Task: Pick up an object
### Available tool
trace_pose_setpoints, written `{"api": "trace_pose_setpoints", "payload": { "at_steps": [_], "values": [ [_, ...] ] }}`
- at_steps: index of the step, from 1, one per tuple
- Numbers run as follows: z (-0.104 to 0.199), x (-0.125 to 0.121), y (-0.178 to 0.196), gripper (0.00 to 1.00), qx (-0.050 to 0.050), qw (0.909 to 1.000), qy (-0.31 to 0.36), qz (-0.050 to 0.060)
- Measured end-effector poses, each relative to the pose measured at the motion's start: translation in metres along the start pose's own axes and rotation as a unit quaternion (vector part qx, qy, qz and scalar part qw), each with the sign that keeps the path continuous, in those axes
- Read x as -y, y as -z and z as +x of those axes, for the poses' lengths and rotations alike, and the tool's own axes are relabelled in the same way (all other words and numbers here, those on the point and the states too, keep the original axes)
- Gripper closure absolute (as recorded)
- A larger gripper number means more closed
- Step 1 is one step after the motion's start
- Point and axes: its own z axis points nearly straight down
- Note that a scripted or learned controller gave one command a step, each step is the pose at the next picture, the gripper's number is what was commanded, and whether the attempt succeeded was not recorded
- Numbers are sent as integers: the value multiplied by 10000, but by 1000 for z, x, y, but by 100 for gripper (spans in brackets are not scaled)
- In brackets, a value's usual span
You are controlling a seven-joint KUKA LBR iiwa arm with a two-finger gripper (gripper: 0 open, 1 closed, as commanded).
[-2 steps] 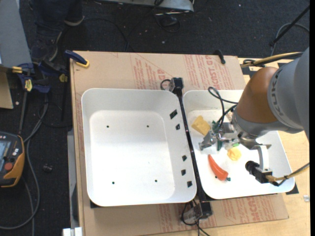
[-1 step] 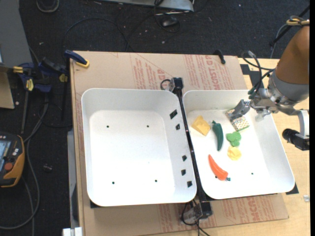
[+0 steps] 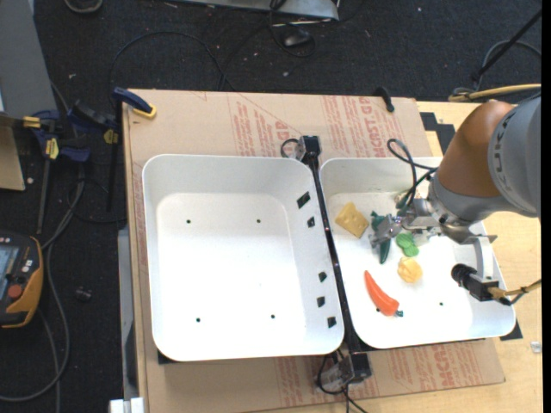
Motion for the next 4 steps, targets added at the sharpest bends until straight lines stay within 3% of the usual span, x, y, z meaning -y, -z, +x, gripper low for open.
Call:
{"api": "trace_pose_setpoints", "payload": {
  "at_steps": [1, 2, 3, 4],
  "values": [
    [-2, -3, 16, 100, 13, 10000, -5, -46],
    [-62, 9, 122, 100, 18, 10000, -23, -48],
    [-38, 47, 155, 100, 0, 9995, 316, -17],
    [22, 69, 113, 100, -12, 10000, 19, 15]
  ]
}}
